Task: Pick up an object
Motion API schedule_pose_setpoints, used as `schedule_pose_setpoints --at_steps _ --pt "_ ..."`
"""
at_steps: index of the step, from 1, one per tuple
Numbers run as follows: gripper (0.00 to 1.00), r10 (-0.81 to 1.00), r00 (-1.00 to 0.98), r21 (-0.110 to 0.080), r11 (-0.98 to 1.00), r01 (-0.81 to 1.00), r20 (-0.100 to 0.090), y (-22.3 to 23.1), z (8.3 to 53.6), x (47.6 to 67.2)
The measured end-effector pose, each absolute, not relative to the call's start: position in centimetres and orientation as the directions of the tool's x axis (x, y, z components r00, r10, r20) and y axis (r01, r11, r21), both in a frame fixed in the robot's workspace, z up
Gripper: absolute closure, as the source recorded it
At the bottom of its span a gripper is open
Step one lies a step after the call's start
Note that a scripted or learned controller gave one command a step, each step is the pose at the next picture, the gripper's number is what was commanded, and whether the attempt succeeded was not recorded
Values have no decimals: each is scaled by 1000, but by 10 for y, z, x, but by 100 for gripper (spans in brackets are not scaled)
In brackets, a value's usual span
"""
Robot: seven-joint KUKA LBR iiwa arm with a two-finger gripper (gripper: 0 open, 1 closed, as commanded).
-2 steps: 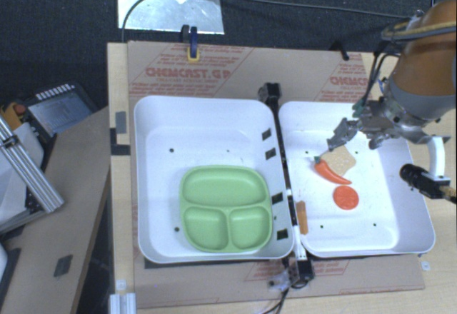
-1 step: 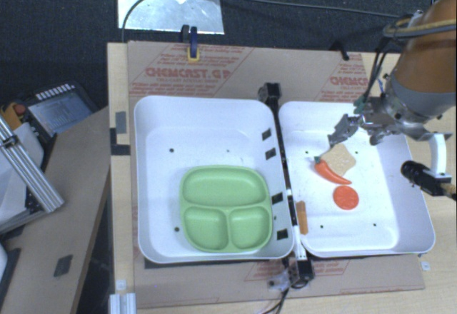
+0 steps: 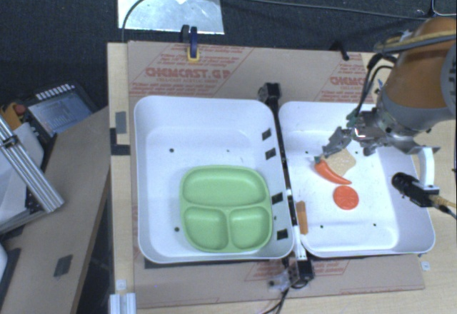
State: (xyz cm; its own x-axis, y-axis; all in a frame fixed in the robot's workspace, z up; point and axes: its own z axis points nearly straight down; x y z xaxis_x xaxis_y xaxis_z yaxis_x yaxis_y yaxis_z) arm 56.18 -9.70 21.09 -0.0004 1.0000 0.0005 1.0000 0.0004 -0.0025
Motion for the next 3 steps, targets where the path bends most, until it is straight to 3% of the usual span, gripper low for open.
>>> schedule_pose_setpoints --at_steps 2,3 --pt "0 1000 -1 -3 1 1000 1 -99 125 563" --pt "100 1000 -1 3 1 1000 -1 -100 138 565"
